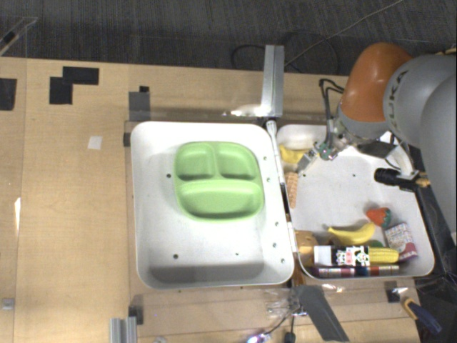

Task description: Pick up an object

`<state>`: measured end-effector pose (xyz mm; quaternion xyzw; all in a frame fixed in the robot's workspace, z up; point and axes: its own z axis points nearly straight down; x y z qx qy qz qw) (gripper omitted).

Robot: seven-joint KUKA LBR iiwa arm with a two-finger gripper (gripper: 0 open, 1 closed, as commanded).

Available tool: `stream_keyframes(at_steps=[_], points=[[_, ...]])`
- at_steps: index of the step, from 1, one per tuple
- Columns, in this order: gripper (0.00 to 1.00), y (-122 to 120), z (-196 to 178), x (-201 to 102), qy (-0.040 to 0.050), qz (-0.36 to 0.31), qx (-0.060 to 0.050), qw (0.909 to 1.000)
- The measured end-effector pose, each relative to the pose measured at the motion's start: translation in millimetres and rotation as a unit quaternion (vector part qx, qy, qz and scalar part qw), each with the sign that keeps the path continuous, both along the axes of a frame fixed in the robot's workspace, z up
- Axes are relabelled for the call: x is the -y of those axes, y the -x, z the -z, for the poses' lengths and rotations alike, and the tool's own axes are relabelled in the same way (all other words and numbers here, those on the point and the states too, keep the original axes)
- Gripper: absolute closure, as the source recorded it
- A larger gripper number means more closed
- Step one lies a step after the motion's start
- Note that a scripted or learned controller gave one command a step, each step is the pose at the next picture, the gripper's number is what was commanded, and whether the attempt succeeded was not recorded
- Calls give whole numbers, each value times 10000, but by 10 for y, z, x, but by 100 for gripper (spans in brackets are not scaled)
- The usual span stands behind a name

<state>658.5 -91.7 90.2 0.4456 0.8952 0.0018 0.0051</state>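
My gripper [319, 151] hangs low over the far left corner of the right bin [335, 184], below the orange band [371, 84] of the arm. Its tip is just right of a yellow object [289, 156] and a white object [300, 135] that lie in that corner. A banana [351, 233], a red and green toy [378, 215], a pink packet [400, 237], a black and white box [348, 256], a yellow corn-like piece [383, 254] and markers [357, 269] lie along the bin's near side, well away from the gripper.
The left bin [153, 249] holds a green divided plate [216, 179]. A tan ridged object [291, 189] lies along the right bin's left wall. A metal post [273, 77] stands behind the bins, and the grey arm covers the far right.
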Motion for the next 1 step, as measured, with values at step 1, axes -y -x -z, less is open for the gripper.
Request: stream_keyframes(at_steps=[1], points=[[100,-30,-136,-21,-9,-10,42,10000]])
